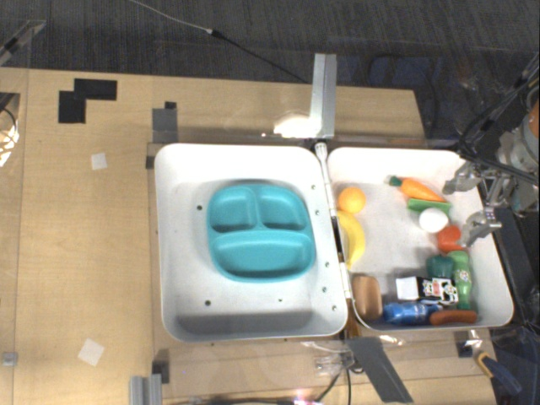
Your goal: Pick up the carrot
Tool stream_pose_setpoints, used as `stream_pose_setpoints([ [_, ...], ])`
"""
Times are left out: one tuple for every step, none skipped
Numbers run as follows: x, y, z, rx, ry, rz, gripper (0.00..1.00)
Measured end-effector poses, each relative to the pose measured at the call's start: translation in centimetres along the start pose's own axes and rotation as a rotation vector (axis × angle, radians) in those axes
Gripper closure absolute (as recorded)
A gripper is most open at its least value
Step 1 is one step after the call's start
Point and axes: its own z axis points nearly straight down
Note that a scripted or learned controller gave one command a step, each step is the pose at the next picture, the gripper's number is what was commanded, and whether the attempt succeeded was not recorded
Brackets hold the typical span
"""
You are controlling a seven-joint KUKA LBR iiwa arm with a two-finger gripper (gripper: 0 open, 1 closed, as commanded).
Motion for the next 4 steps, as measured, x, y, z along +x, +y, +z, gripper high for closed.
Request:
stream_pose_setpoints([
  [-4.5, -2.3, 9.6, -0.003, 0.01, 0.051, 0.0],
  [-10.8, -4.2, 11.3, 0.0, -0.001, 0.146, 0.0],
  [-12.6, -4.2, 17.4, 0.0, 0.009, 0.368, 0.0],
  [-12.6, -4.3, 17.4, 0.0, 0.008, 0.368, 0.0],
])
